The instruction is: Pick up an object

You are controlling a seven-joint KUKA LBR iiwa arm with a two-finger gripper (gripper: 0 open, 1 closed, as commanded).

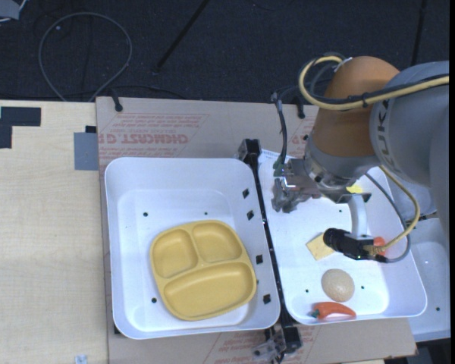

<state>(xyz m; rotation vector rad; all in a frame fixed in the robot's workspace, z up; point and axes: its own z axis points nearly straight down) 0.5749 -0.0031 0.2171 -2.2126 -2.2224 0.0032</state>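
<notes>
Gripper (288, 196) low over the right bin (409, 298), near its left wall; grip state unclear, nothing visibly held. Cheese slice (319, 246), beige ball (337, 285) and carrot (334, 311) lie loose nearby. Pick not yet made, in my judgement.

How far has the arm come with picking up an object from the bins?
Nothing looks picked up yet. The two-finger gripper is low at the upper left of the right white bin, with nothing visible between its fingers. The round beige ball, the orange carrot-shaped toy and the flat yellow piece lie on the bin floor; the yellow divided plate lies in the left white bin. Grasping and lifting remain.
</notes>
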